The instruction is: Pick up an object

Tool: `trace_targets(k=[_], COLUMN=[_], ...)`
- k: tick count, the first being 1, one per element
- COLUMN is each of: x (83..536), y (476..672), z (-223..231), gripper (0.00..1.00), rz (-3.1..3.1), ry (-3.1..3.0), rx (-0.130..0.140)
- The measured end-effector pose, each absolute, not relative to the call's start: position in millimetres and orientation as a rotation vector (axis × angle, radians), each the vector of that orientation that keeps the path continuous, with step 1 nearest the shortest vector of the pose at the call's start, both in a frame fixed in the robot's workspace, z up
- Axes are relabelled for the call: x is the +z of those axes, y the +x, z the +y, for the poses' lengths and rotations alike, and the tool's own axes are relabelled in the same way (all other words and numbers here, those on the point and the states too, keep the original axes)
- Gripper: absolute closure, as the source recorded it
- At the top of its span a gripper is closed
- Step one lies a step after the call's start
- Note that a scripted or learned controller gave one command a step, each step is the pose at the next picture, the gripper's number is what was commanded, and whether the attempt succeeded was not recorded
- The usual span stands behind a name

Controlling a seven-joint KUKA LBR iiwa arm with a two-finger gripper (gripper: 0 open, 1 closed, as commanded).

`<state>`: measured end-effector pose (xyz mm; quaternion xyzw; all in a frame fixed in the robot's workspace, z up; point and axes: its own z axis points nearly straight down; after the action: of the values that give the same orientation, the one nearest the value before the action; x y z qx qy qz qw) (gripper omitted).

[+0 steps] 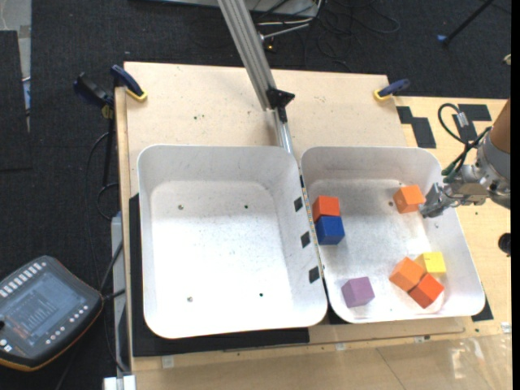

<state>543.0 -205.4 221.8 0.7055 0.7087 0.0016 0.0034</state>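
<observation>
The right bin (382, 162) holds several cubes. An orange cube (408, 197) lies near its far right wall. My gripper (435, 202) hangs just to the right of that cube, close to it or touching it, over the bin's right rim. Near the divider an orange-red cube (327, 206) sits against a blue cube (330, 231). A purple cube (357, 291) lies at the front. At the front right an orange cube (405, 273), a yellow cube (435, 262) and a red-orange cube (428, 291) sit clustered together.
The left bin (154, 218) stands beside the right one. A slanted metal rod (248, 39) runs down to the bins' shared edge. A teach pendant (41, 311) lies at the lower left. Blue-yellow clamps (128, 84) grip the board's far corners.
</observation>
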Motion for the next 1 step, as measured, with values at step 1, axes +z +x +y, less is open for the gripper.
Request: trace_targets(k=[1], x=[263.7], y=[544.7], z=[-205.6], gripper=[1.00], rz=[2.221], ry=[2.213], rx=[0.004])
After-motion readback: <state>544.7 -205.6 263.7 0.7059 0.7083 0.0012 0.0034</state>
